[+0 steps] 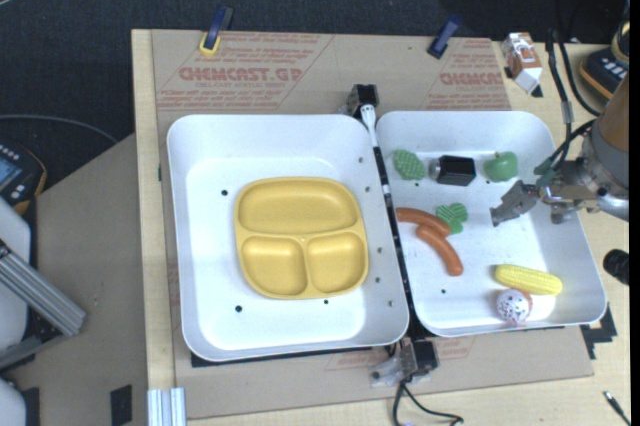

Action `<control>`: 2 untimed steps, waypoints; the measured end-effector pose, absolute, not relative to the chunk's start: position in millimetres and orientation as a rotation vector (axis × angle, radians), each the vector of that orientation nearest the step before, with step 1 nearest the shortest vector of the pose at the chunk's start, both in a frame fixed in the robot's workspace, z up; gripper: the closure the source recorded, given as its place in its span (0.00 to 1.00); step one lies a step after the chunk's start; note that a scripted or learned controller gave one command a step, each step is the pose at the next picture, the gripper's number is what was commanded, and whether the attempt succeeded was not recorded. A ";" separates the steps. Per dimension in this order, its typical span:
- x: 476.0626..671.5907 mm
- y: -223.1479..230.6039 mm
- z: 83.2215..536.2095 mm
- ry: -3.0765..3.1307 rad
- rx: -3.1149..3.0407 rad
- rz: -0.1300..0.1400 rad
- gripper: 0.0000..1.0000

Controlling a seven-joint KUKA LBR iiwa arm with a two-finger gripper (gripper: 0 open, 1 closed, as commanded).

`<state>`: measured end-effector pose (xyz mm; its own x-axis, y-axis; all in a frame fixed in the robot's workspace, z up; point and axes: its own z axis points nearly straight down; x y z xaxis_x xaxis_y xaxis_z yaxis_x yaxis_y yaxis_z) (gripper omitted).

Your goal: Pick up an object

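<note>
The right bin [575, 259] holds several small things. A black block [456, 170] lies at the back between a green leafy piece [407, 164] and a green pepper [501, 166]. An orange sausage [432, 236] lies in the middle with a small green piece [452, 216] beside it. Near the front sit a yellow corn cob [527, 280] and a white speckled ball [514, 306]. My gripper [528, 213] hangs over the bin's right half, above bare floor between the pepper and the corn. It is open, with nothing between its fingers.
The left bin [195, 214] holds a yellow divided plate [300, 236]. A cardboard sheet [300, 64] lies under both bins, held by clamps at the back. Cables and a black fitting [365, 99] sit at the seam between the bins.
</note>
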<state>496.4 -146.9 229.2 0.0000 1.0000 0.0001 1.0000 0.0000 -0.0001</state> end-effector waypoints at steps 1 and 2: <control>501.8 -138.0 178.8 -2.217 -2.216 0.004 0.00; 505.4 -146.2 127.4 -2.216 -2.218 0.005 0.00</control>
<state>505.4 -146.2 127.4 0.0007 1.0000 0.0024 1.0000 -0.0007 -0.0070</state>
